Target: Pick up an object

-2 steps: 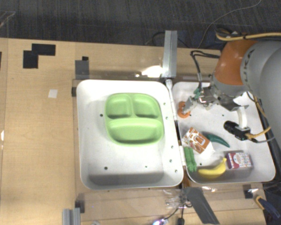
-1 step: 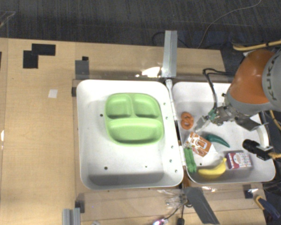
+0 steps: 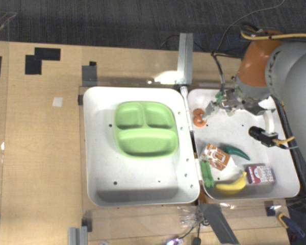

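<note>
Gripper near orange piece by right bin wall, grip state unreadable; likely to clip wall or nudge piece aside, missing pick.

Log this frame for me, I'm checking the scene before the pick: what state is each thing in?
Green divided plate: upright, in left bin, compartments bare.
Banana: lying flat near right bin's front wall.
Maroon carton: lying on its side.
Orange-white packet: lying flat.
Gripper: low over right bin, beside the small orange object.
</note>
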